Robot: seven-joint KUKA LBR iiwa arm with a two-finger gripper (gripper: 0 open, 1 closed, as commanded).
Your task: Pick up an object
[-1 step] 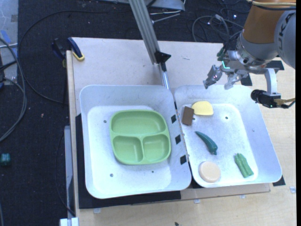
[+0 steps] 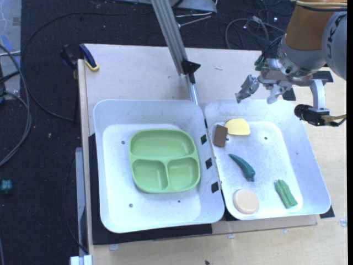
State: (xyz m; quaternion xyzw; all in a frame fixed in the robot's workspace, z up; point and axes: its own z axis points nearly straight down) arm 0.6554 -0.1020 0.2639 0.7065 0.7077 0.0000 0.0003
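The hand (image 2: 259, 90) hangs above the far rim of the right bin (image 2: 309, 159), at the end of the grey arm (image 2: 317, 21) with its orange band. Its 2 fingers (image 2: 246, 89) are spread apart with nothing between them.

Just below and a little left of the hand, inside the right bin, lies a yellow piece (image 2: 237, 127), and touching that piece's left side is a small brown block (image 2: 220, 136). Further below the hand, near the bin's middle, a dark green pepper-like item (image 2: 243, 166) lies on a slant. Lower still, by the bin's near rim, sits a round tan disc (image 2: 246, 201). To the right of that disc, and below the hand toward its right, a light green ridged item (image 2: 285, 194) rests on a slant.

Well to the left of the hand is the left bin (image 2: 110, 148), which holds 1 green plate (image 2: 164, 160) divided into 3 compartments. A metal pole (image 2: 172, 29) rises at a slant from the table (image 2: 132, 73) between the 2 bins, left of the hand.
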